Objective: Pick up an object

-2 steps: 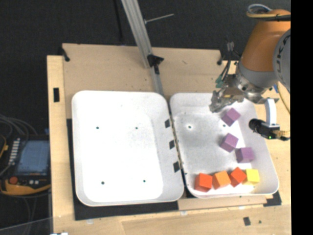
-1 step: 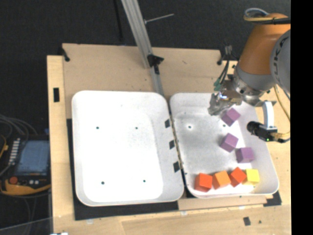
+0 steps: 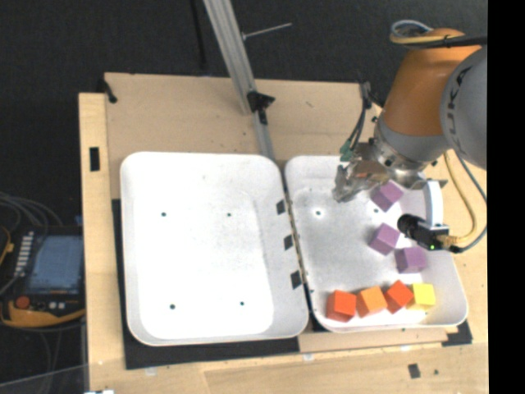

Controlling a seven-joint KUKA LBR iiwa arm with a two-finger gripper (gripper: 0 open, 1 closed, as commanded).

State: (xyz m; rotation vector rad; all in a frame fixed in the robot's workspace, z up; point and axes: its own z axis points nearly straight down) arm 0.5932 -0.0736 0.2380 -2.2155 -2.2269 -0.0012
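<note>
The right bin (image 3: 328, 245) holds several small blocks. Three purple blocks lie at its right side: one (image 3: 387, 195) beside the wrist, one (image 3: 383, 238) in the middle and one (image 3: 410, 258) lower right. Along the front wall sits a row of a red-orange block (image 3: 341, 304), an orange block (image 3: 372, 300), another red-orange block (image 3: 399, 294) and a yellow block (image 3: 423, 294). My gripper (image 3: 346, 185) hangs over the bin's upper part, just left of the top purple block, above bare white floor. I see nothing held in it.
The left bin (image 3: 197, 245) lies beside the right one. A slanted metal pole (image 3: 234, 56) rises from behind the bins. A black fitting with cables (image 3: 420, 230) hangs off the arm over the purple blocks. A screen device (image 3: 49, 269) sits off the bench at left.
</note>
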